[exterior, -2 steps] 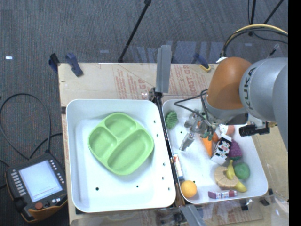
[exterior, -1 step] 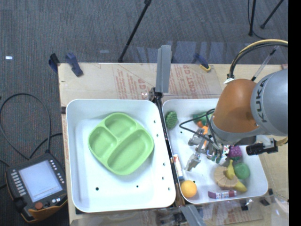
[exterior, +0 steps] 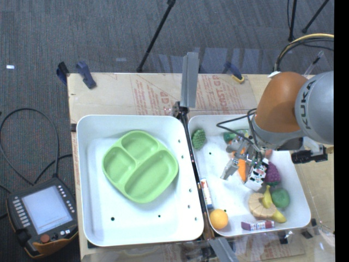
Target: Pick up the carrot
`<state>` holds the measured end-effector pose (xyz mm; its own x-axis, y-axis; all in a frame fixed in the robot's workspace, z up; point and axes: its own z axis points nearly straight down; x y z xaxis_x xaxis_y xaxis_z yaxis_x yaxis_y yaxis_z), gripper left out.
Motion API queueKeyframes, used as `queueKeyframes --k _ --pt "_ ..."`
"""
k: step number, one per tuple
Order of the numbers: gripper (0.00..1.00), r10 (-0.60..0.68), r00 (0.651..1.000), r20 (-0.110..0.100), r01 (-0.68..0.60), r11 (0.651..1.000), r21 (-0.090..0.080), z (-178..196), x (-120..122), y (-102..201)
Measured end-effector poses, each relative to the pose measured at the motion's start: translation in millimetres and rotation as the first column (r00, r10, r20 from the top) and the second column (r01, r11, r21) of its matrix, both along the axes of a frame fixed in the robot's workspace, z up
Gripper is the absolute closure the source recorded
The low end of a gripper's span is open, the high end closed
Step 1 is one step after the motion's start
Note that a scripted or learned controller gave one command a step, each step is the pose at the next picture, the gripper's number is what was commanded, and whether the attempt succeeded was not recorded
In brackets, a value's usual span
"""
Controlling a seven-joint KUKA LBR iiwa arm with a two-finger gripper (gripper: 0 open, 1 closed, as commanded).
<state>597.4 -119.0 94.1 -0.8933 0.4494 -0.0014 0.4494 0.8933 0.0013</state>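
A: What is happening on the counter (exterior: pixel 131 94) right now?

B: 2 white bins are sitting side by side. The left bin (exterior: pixel 90 201) is holding a green divided plate (exterior: pixel 140 166). The grey arm is reaching from the right into the right bin (exterior: pixel 218 146).

A: Where is the carrot?

B: The carrot (exterior: pixel 242 170) is lying mid-bin, directly beneath the gripper (exterior: pixel 240 167), beside purple grapes (exterior: pixel 271 173) and near a banana (exterior: pixel 267 198) and an orange (exterior: pixel 218 219).

A: Is it grasped?

B: The gripper's fingers are straddling the carrot, seemingly closing on it, though it is looking low in the bin. I am judging the grasp begun and the lift remaining.
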Motion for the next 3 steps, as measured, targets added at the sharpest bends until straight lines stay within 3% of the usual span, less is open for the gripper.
queueKeyframes --k 1,2,3 --pt "1.00 0.006 1.000 0.001 -0.006 1.000 0.000 10.0 1.0 1.8" --pt "1.00 0.039 0.999 0.009 -0.039 0.999 0.000 98.6 16.1 62.8" --pt "1.00 0.422 0.906 0.000 -0.422 0.906 0.000 120.3 -53.7 71.3"
